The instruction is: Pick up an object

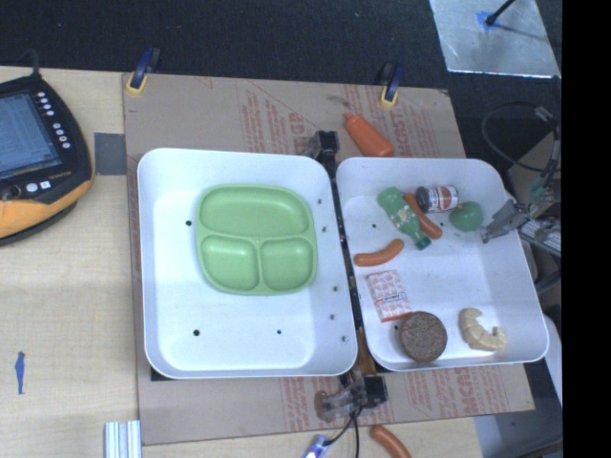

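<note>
Cardboard-covered bench [286, 113], dark carpet [239, 17] behind

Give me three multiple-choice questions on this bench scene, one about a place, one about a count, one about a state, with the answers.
1. Where does the pale green divided plastic plate lie?
A. left white bin
B. right white bin
C. on the cardboard

2. How many compartments has the plate?
A. two
B. three
C. four

3. How does the arm's gripper stand to the round green ball?
A. clamped on it
B. beside it, apart
C. lifting it

Answers: 1 A, it sits in the left bin. 2 B, one wide section and two small ones. 3 B, a gap of bin floor separates them.
</note>
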Available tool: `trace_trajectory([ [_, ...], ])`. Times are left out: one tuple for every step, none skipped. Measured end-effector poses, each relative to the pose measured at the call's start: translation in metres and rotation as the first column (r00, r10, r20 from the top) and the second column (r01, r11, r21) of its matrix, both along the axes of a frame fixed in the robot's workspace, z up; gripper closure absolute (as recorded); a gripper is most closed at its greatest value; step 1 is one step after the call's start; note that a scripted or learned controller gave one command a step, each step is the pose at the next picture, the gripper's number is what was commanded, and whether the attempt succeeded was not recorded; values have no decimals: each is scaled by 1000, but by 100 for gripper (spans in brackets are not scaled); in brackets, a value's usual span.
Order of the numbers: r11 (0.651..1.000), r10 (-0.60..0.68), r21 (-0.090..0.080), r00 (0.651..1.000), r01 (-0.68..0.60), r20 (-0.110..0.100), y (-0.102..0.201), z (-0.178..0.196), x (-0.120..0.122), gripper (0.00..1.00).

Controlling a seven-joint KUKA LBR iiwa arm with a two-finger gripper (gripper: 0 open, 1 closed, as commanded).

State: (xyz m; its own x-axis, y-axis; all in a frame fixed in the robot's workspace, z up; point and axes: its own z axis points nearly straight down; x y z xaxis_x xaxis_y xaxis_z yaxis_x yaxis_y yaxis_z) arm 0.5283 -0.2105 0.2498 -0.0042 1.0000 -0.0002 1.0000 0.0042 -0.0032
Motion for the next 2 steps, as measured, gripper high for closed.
trace_trajectory([
  [1000, 2, 0, 1000, -2, -3, 18, -103, 53, 0],
  [1000, 2, 0, 1000, -2, -2, 30, -158, 102, 0],
])
